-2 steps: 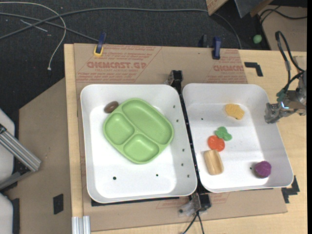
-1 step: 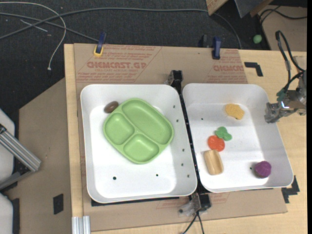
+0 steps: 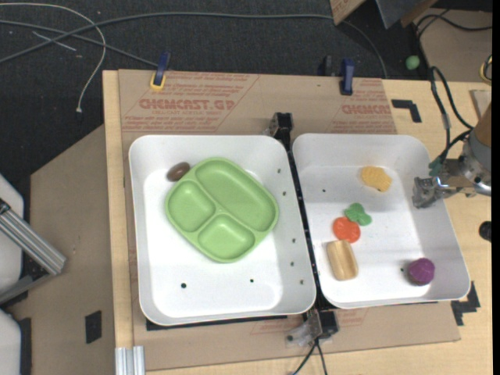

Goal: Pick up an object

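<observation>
I see the metal gripper [image 3: 423,191] at the right edge of the frame, over the right rim of the right shallow white plastic bin [image 3: 391,148]. I cannot tell how its fingers stand. In that bin lie a lumpy yellow piece [image 3: 376,178], a green leafy piece [image 3: 358,213] touching a round orange-red piece [image 3: 346,230], a tan bread-like block [image 3: 341,259] and a round purple ball [image 3: 421,270]. None lies at the gripper. The left white bin [image 3: 156,233] holds a smooth green three-compartment tray [image 3: 222,208] and a small brown oval [image 3: 180,171].

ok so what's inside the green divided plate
Nothing lies in the green plate: its three compartments are bare. A small brown object sits just outside its upper-left rim. The bin floor beneath it is covered.
</observation>
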Controlling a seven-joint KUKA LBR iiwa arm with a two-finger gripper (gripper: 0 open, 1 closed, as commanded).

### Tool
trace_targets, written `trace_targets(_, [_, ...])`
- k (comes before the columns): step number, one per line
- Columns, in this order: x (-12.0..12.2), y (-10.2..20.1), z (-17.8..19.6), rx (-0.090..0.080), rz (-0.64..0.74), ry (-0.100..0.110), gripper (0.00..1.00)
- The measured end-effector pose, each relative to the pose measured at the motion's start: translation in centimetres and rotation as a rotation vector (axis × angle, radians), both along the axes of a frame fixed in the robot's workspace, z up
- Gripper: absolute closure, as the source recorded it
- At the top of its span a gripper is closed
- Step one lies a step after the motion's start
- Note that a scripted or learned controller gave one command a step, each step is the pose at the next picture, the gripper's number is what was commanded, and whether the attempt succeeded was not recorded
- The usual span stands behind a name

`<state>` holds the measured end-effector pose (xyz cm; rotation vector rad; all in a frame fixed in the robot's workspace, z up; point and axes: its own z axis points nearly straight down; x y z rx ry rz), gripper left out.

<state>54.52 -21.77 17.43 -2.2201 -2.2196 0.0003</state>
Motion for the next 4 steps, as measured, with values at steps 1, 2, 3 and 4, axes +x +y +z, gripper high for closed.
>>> trace_targets(1, [-0.4,0.3,-4.3,0.002,0.000,0.004,0.00])
trace_targets(2, [-0.4,0.4,-9.2,0.001,0.000,0.003,0.00])
trace_targets(3, [-0.3,0.3,-7.8,0.000,0.000,-0.003,1.00])
trace_targets(4, [-0.1,0.5,-3.4,-0.003,0.001,-0.006,1.00])
